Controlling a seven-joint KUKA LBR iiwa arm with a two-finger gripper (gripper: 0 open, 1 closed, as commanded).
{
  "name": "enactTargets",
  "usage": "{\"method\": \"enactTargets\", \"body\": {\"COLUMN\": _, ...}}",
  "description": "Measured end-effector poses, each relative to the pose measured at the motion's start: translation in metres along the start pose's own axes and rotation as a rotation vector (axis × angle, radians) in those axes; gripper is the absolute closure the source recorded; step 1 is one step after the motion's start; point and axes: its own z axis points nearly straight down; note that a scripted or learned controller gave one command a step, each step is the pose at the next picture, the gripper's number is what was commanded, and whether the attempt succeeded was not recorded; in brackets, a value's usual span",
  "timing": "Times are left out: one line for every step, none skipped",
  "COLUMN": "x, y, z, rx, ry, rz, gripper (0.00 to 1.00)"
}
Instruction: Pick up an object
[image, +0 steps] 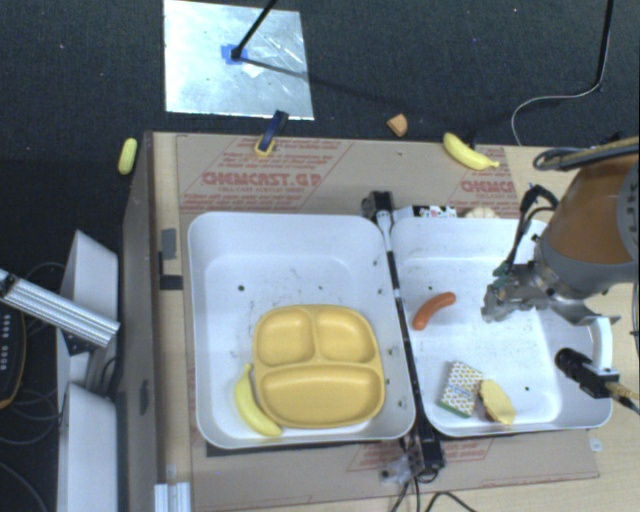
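Observation:
The right bin (440, 255) holds an orange-red sausage (433, 310) near its left wall, and a patterned green-and-white block (461, 389) beside a small yellow piece (497, 401) at its front. My gripper (508, 298) hangs over the right half of this bin, right of the sausage and apart from it. Nothing shows between its fingers. In the left bin (215, 300), a yellow divided plate (318, 363) lies with a banana (254, 406) against its left front edge.
On the cardboard behind the bins lie another banana (467, 151) and a small tan piece (398, 124). A yellow object (127, 155) sits at the bench's far left edge. A black divider (397, 300) separates the bins. The arm's body (600, 230) looms over the right bin's right side.

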Motion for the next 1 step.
{"method": "enactTargets", "body": {"x": 0.0005, "y": -0.0005, "z": 0.0007, "rx": 0.002, "ry": 0.001, "rz": 0.0, "gripper": 0.0}}
